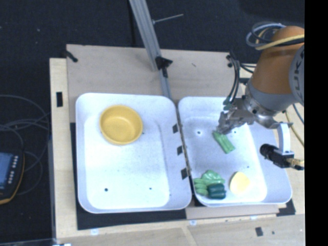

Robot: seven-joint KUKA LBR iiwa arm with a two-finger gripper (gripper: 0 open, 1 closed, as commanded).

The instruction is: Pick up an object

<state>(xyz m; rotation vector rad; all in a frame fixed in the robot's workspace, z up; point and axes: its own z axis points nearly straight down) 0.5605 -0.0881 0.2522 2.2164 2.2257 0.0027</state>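
Where the grey arm with its orange band crosses the frame's right edge, part of it is cut off, and the lettering on its casing is too clipped to read. Its wrist hides most of the metal pincer (pixel 225 129), so I cannot tell whether it is apart or together. The pincer's tip meets the upper end of a small green oblong block (pixel 224 142) lying tilted in the right white bin (pixel 195 111). Below the pincer sit a cluster of green shapes (pixel 209 183) and a pale yellow rounded piece (pixel 239 182). Far left of it, a yellow bowl (pixel 121 124) rests in the left white bin (pixel 128 188).
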